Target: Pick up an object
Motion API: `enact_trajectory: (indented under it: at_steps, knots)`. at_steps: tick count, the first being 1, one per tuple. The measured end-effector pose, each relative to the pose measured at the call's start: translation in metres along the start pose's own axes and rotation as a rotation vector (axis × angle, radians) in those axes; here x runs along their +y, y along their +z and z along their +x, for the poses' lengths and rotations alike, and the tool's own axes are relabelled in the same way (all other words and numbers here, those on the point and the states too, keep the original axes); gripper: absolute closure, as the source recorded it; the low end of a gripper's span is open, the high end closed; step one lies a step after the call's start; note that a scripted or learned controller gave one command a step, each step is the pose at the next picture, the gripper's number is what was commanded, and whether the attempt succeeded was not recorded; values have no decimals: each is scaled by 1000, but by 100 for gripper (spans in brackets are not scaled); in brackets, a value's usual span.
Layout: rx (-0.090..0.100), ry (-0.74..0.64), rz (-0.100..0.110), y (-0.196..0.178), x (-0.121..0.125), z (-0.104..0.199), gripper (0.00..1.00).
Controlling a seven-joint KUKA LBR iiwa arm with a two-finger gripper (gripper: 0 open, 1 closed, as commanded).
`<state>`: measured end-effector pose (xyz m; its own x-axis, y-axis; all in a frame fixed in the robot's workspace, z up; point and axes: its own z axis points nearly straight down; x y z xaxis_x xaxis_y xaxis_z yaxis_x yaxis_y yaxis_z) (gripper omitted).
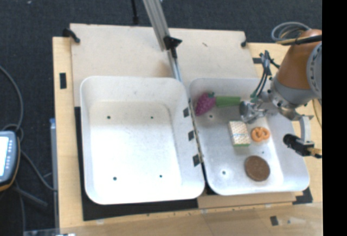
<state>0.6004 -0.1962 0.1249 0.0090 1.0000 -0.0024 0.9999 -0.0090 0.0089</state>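
**Inspector A:** End effector (250, 112) sits low over the right bin (290, 178), at its upper middle, hanging from the grey arm (295, 75) with the orange band. Whether it is parted, closed or clamped on anything, I cannot tell; the wrist hardware blocks the tips.

**Inspector B:** Contents of that bin, relative to the end effector?

**Inspector A:** Box (239, 133), pale and speckled, lies just below it and slightly to the left, near but apparently apart. Orange ring (261, 134) lies just below and slightly right, touching or nearly touching the box's right edge. Brown disc (257, 168) lies well below, toward the bin's near wall. Green block (228, 101) lies just to the left and a little above. Purple grapes (204, 103) lie farther left, against the green block's end, near the bin's left wall.

**Inspector B:** Anything else?

**Inspector A:** Left bin (92, 94) is well to the left, beside the right bin on the tabletop (119, 48). A metal post (153, 4) stands well up and left.
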Motion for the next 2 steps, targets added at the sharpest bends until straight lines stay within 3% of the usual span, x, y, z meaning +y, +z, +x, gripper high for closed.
enact_trajectory:
  at_steps: [2]
  knots:
    - [0,-11,1,-96,19,-9,100]
